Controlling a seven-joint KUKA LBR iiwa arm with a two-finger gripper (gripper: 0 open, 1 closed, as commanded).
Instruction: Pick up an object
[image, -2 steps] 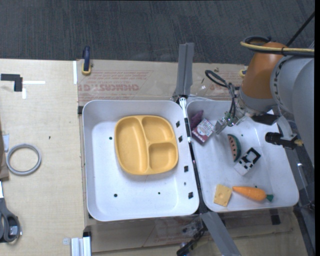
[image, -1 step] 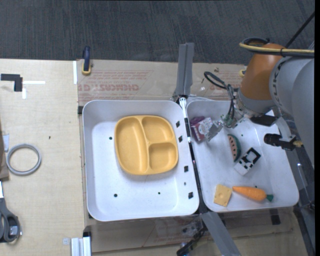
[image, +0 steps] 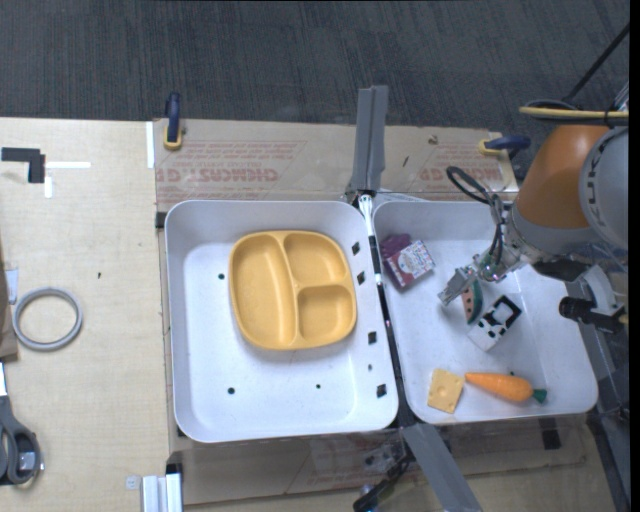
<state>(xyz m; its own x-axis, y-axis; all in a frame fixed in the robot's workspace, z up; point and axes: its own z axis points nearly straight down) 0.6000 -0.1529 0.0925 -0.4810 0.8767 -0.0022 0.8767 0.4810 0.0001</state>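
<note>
The gripper (image: 462, 290) hangs low over the middle of the right bin (image: 560, 395), and between its fingers sits a small wedge of watermelon (image: 472, 302), red flesh with a green rind. The fingers are clamped on it, one to each side. The wedge's long axis runs up and down across the bin, tilted a little, with its green rind toward the bin's near edge and the red tip tucked up among the fingers.

Just beside the wedge, toward the bin's right wall, lies a white block with black markings (image: 495, 320), tipped on a slant and touching or almost touching the slice; I can't say which. Toward the bin's far left corner lies a purple packet (image: 408, 261), flat and skewed. Along the near edge lie a yellow cheese wedge (image: 446, 390) and an orange carrot (image: 502, 387), close together but apart. The carrot lies lengthwise along that edge, its green top toward the right corner.

The left bin (image: 200, 390) carries a yellow divided plate (image: 293, 289) resting flat toward its far half, with three compartments.

On the bench to the left of the bins lie a grey ring (image: 45, 318) and, near the bench's near left corner, a pair of scissors (image: 17, 450).
</note>
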